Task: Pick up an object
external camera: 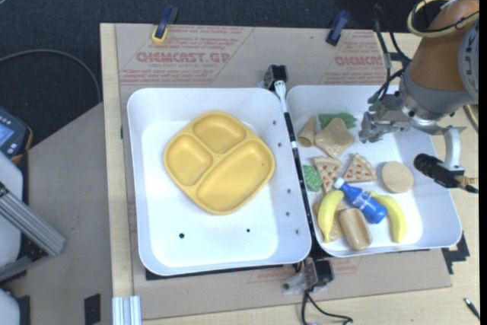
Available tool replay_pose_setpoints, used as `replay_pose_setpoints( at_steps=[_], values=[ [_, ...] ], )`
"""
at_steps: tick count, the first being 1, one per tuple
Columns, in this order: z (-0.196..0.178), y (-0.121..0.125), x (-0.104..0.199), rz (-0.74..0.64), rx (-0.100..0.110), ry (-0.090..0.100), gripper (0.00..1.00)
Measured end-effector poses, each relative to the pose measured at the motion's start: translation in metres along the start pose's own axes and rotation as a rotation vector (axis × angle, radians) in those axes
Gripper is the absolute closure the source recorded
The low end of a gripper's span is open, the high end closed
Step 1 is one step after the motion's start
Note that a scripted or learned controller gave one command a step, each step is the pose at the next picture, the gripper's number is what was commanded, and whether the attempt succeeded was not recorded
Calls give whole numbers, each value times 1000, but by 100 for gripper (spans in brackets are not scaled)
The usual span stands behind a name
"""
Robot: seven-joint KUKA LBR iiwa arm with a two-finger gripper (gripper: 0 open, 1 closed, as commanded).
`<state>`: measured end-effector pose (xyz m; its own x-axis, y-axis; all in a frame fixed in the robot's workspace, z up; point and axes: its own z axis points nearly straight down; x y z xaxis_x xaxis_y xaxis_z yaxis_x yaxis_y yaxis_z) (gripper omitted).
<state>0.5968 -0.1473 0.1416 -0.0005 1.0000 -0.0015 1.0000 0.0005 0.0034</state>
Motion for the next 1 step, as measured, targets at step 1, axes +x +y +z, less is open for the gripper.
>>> replay_pose_setpoints(
  at_steps=[1],
  values=[
    [-57,-6,-7,2,-3,-1,100]
  ],
)
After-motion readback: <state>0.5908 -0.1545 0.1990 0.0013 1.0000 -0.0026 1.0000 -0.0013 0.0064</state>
